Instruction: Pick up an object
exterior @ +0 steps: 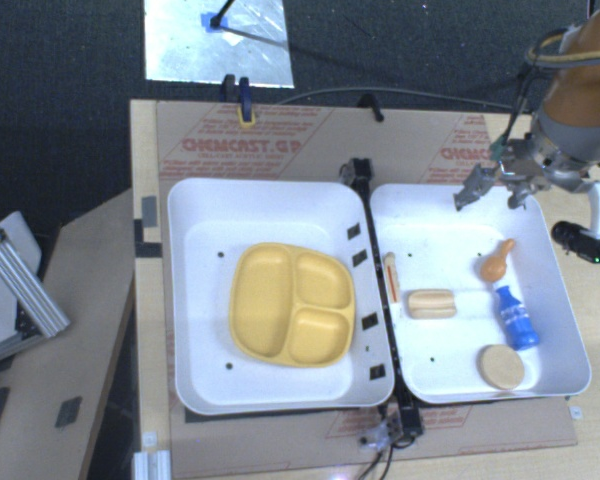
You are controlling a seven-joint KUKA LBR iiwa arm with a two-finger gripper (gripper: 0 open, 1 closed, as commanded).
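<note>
Objects fill the right bin (570,363): a round tan disc (501,367) nearest, then a blue bottle (516,318), a hot-dog bun (431,304) and a tan drumstick-like piece (496,261). A yellow divided plate (291,304) lies in the left bin (195,298). Farthest, the claw (493,192) hangs spread and released above the right bin's far edge, gripping nothing.

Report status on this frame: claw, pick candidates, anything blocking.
Claw open, hovering above right bin's far edge, holding nothing. Nearest candidate: wooden spoon; blue bottle, bun further on. Nothing blocking.
</note>
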